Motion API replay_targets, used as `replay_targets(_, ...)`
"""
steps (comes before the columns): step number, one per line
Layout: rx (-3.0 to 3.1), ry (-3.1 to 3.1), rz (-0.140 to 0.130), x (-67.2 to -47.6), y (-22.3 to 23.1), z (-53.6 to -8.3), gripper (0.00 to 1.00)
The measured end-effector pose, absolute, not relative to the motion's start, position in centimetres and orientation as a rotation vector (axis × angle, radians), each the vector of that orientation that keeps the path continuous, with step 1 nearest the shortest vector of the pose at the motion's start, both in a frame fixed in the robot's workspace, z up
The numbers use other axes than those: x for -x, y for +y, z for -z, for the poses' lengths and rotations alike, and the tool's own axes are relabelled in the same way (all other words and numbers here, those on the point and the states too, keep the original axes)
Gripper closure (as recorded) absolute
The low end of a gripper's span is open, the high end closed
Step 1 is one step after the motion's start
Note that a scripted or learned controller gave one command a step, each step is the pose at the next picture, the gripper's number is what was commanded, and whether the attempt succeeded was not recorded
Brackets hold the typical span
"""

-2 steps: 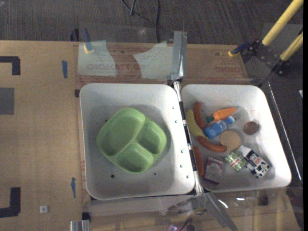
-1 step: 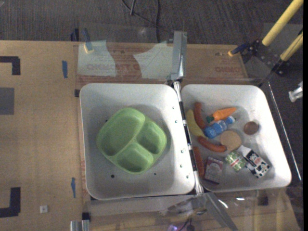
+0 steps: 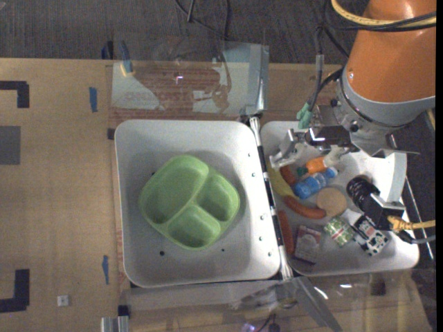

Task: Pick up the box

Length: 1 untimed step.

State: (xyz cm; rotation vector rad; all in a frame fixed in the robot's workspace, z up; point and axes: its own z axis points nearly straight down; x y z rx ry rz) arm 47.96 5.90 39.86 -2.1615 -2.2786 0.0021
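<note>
The box (image 3: 308,243) is small and dark red with a pale label. It lies flat near the front edge of the right bin (image 3: 401,258). My gripper (image 3: 317,138) hangs over the back of that bin, under the grey and orange arm, well behind the box and apart from it. Directly below the gripper lie an orange piece (image 3: 315,164) and a blue bottle (image 3: 315,184). Nothing shows held in the gripper.
Around the box lie a red sausage (image 3: 305,209), a second sausage (image 3: 285,228), a round tan disc (image 3: 331,200), a green wrapped item (image 3: 339,231) and a yellow banana (image 3: 277,182). The left bin (image 3: 138,151) holds a green divided plate (image 3: 190,200).
</note>
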Motion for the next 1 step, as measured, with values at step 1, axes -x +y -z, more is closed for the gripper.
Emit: replay_targets(1, 2.165, -2.278, 0.000, -48.08, 5.81, -40.89, 1.00)
